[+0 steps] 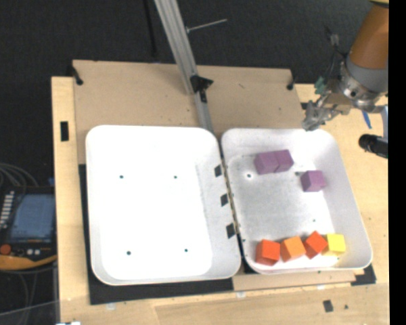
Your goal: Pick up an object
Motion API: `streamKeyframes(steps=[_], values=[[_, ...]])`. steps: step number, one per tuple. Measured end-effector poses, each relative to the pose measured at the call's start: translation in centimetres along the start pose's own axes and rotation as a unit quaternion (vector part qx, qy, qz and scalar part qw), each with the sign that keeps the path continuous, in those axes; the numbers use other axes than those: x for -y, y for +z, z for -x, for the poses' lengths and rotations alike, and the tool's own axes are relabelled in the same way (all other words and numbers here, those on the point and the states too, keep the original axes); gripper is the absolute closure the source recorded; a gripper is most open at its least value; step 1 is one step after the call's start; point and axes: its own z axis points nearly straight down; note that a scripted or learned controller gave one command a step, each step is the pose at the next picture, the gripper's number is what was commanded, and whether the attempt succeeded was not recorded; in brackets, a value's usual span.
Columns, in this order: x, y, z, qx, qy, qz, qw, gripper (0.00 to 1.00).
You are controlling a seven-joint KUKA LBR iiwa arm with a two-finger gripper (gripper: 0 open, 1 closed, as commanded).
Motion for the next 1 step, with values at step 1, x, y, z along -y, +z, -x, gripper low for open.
streamKeyframes(steps=[1], values=[[-0.15,-5.55,0.18,0.000,0.000,0.001,1.0000,1.00]])
